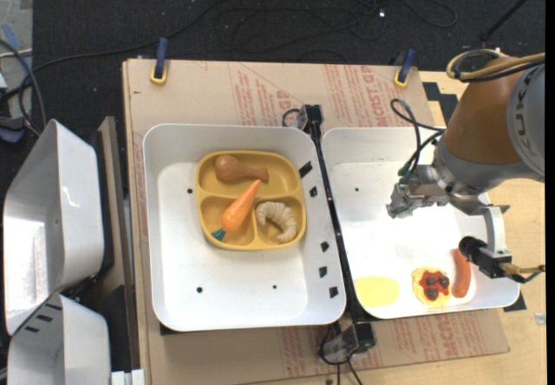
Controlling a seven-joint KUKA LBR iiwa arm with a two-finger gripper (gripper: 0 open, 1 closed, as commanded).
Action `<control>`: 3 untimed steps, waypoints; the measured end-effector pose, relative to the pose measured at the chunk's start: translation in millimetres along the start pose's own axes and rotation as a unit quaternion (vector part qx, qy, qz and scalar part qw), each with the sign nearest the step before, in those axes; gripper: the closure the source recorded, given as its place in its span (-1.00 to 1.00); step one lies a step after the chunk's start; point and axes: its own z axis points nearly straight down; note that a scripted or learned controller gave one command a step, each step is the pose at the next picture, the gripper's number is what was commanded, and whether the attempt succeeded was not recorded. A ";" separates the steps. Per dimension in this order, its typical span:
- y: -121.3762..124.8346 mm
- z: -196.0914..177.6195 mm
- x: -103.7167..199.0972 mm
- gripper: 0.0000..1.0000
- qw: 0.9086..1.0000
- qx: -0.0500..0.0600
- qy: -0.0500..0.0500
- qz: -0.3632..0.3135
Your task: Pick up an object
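Note:
In the left bin (173,279) sits a yellow divided plate (206,173) holding a brown drumstick (240,169), an orange carrot (240,206) and a pale shrimp (279,218). Along the right bin's (373,158) near edge lie a flat yellow disc (377,290), a small round pizza with red toppings (432,285) and a red sausage (462,273). My gripper (401,205) hangs over the middle of the right bin, above and left of those three items, touching none of them. Nothing is visible between its tips.
Both bins rest on a cardboard-covered bench (251,84) with clamps at its back edge. A black divider (325,192) runs between the bins. White containers (48,210) stand off the bench at the left. Cables lie on the dark floor behind.

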 end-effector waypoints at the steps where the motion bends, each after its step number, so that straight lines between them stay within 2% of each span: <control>1: 1.7 -53.2 -0.1 1.00 1.000 0.000 0.000 0.000; 2: 22.7 -62.7 41.6 1.00 1.000 0.001 0.001 -0.003; 3: 43.2 -57.1 100.5 1.00 1.000 0.002 0.001 -0.003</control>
